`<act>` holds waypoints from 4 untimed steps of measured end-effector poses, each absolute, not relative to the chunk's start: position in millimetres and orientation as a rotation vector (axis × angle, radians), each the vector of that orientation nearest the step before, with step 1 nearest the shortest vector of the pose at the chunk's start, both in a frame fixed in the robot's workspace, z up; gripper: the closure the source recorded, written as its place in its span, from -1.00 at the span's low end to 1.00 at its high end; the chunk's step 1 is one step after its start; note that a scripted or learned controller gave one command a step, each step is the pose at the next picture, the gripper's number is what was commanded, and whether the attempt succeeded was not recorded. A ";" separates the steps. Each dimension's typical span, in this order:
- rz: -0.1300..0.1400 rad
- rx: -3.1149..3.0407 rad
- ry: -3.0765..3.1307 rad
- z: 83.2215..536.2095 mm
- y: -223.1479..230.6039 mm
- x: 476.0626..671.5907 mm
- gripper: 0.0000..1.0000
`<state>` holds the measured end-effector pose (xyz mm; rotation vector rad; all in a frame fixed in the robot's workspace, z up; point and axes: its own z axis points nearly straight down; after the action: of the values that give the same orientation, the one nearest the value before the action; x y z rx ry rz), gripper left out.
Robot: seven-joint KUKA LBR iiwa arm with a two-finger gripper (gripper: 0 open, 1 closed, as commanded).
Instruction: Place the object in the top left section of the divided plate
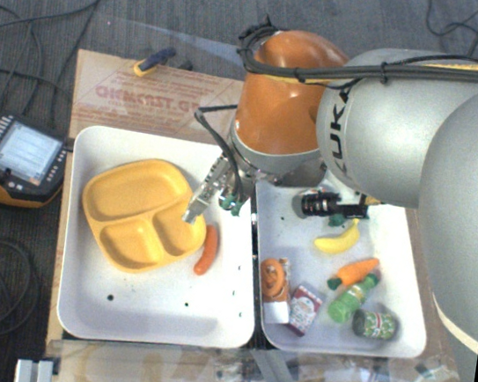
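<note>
The grey arm (pixel 392 120) is reaching in over the bench, and its gripper (pixel 200 199) is hanging over the right rim of the yellow divided plate (pixel 127 196), just above the plate's small right-hand compartment. Whether the gripper is released or clenched cannot be told from this angle. The red-orange sausage (pixel 207 250) is lying on the floor of the left bin (pixel 72 294), just beside the plate's right edge and slightly below the gripper, outside all of the plate's compartments. Well to the right of the plate, in the right bin (pixel 409 247), a banana (pixel 339 239), a carrot (pixel 357 271), a green bottle (pixel 347 303), a dark can (pixel 377 323), a small carton (pixel 304 308) and an orange jar (pixel 274 280) are sitting clustered together. A handheld controller (pixel 17 157) is resting on the floor to the left of the plate, outside the bins.
</note>
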<state>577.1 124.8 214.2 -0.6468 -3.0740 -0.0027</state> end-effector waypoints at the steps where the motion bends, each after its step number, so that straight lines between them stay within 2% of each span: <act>1: 0.003 -0.608 -3.080 191.7 91.3 490.4 1.00; 2: -0.006 -0.653 -3.083 90.3 144.8 487.4 1.00; 3: 0.003 -0.313 -3.128 243.8 109.3 485.1 1.00; 4: 0.002 -0.095 -3.138 166.0 136.3 483.5 1.00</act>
<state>483.5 136.3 166.0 -0.0946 -3.1383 0.0018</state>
